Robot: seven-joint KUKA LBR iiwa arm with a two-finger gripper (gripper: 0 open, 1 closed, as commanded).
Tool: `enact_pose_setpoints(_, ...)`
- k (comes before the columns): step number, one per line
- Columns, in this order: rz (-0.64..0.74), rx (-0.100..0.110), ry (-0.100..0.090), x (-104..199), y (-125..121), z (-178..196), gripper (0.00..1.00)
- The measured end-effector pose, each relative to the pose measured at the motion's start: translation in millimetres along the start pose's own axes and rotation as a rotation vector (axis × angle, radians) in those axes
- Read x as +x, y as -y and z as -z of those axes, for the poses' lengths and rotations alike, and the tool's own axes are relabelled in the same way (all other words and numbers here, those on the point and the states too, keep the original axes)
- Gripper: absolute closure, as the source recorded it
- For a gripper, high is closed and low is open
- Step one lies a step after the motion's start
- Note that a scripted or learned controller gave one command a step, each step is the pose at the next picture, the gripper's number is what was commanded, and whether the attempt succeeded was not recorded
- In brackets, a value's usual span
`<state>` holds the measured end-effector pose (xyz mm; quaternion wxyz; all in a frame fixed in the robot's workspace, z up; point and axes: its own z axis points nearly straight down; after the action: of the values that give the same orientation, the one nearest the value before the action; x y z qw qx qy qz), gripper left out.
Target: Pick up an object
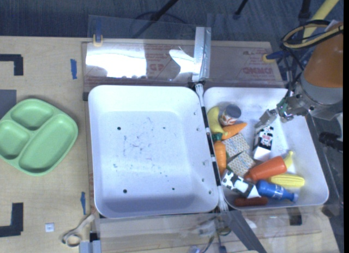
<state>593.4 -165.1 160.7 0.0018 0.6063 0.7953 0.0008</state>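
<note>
Camera view: approach step, nothing gripped.
The grey two-finger gripper [274, 113] is seen slightly parted, nothing between, above the right white bin [319, 154]. The small black-and-white carton [264, 138] lies just at its 7 o'clock; a descent is judged next.

No legible text anywhere. Clear panel [163, 61] behind the bins carries reddish print, and there is more of it on the right section [248, 64], but it is seen reversed, washed out by glare and too blurred to make out a single word. Small black-and-white carton [265, 138] in the right bin [316, 154] has a printed pattern, no readable letters. Tiny white tag [49, 227] on the bench [43, 203], bottom left, has a mark too small to read.
</note>
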Motion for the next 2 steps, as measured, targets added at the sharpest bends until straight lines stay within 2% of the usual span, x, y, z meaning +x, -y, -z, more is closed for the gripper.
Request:
enact_pose_setpoints(1,-0.041,0.0,-0.001,-19.3,4.8,-65.4,0.0)
enact_pose_setpoints(2,-0.043,-0.005,0.001,-20.4,3.7,-54.3,1.0)
